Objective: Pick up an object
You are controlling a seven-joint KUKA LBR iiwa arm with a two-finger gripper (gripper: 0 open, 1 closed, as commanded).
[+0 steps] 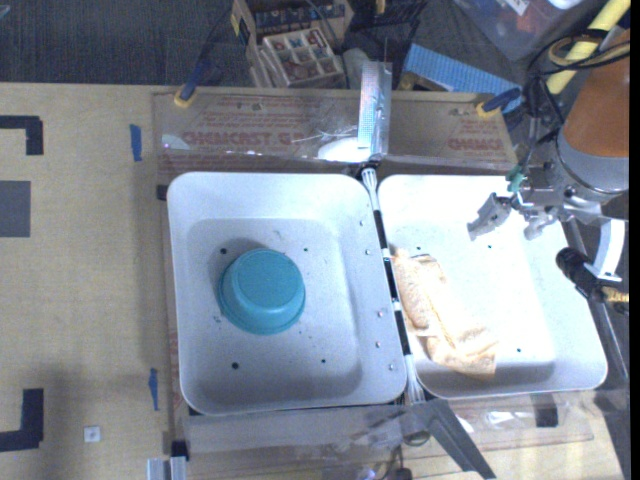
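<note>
The grey two-finger end effector (510,216) hangs over the far part of the right-hand shallow white plastic bin (575,373), near that bin's far right corner; its two fingers stand apart, one pale finger (488,216) reaching towards the bin's middle, and nothing sits between them. Above it rises the grey arm with its orange band (600,118), coming in from the worktop's right edge. Below and nearer the front, a tan, crumpled, cloth-like object (435,313) lies along the right bin's left wall, stretching towards its near edge, well apart from the end effector. Across the divider, in the left-hand shallow white bin (195,203), a round teal plastic bowl (262,290) rests upside down, slightly left of that bin's middle. The pale wooden worktop (80,268) spreads out to the left edge.
</note>
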